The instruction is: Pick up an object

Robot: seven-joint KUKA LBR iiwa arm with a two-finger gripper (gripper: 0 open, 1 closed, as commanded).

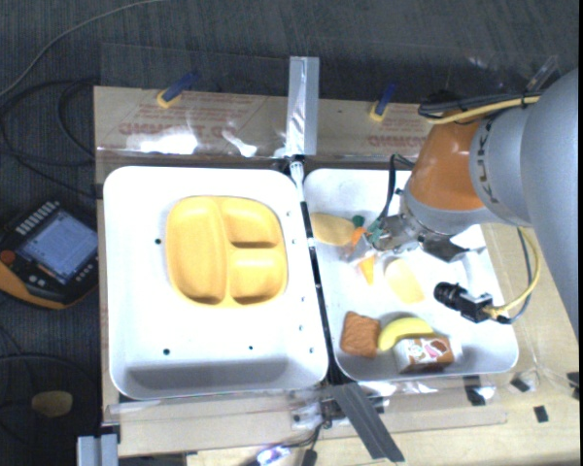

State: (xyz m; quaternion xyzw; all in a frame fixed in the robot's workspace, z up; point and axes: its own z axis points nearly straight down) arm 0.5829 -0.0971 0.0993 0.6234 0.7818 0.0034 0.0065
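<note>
Objects for the pick sit in the right white bin (500,357): a pale yellow flat wedge piece (328,227) near the top-left corner, a small orange wedge (367,270) mid-bin, a pale yellow flat square slice (404,282) just beside it, a brown waffle-textured block (360,335), a yellow banana-shaped toy (405,331) and a small red-and-white printed carton (427,353) along the front wall. Gripper (377,233) hangs low over the top-left area, btwn the pale wedge and the orange wedge, w/ a bit of green and orange at its tip; can't tell if it's released or clenched, or grasping anything. Best approach, I'd judge: come straight down on 1 isolated item, centre it before closing, avoid flat slices that lie flush on the floor. Left white bin (126,357) holds a yellow 3-compartment plastic tray (225,249). Divider rim btwn the 2 bins is close to the gripper's left, so little room that side; more open floor toward bin centre. A black cylindrical fitting on a cable (462,299) sits to the right.
</note>
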